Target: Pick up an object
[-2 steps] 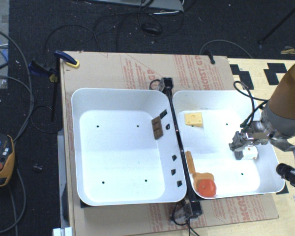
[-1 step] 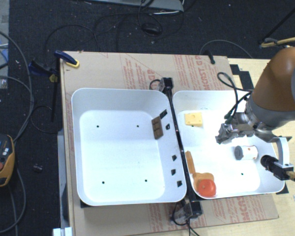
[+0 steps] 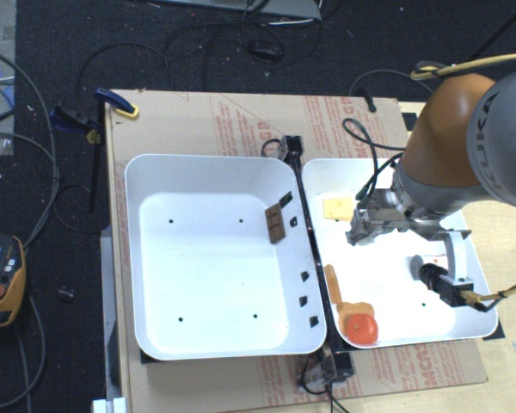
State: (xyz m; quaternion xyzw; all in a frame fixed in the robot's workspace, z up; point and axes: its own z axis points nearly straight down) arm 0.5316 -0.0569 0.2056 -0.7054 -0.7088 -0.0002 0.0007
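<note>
Dark carpet [image 3: 52,50] strewn with cables surrounds your bench. A cardboard sheet [image 3: 206,119] with red print covers the bench top. A blue-and-yellow clamp [image 3: 118,103] sits at its far left corner, and an orange-and-black handheld unit [image 3: 4,278] lies on the floor at the left edge.

Item 1, left bin [image 3: 146,231]: you have one brown block [image 3: 276,224]. It leans tilted against the wall beside the neighbouring bin, in the far half.

Item 2, right bin [image 3: 387,291]: you have three pieces, all on the side next to the left bin.
- Yellow square [image 3: 335,207]: lies flat near the far left corner.
- Tan stick [image 3: 332,284]: lies along the left wall and widens at its near end.
- Red ball [image 3: 361,328]: sits in the near left corner, touching the stick's wide end.

Item 3, gripper [image 3: 361,229]: carried by the grey arm [image 3: 499,153], which reaches in from the right with its orange band [image 3: 447,136] above the wrist. It hangs over the far half of the right bin, just right of the yellow square and well apart from the ball and the brown block. From this angle you cannot tell whether it is spread or pressed together, nor whether it touches the square.
</note>
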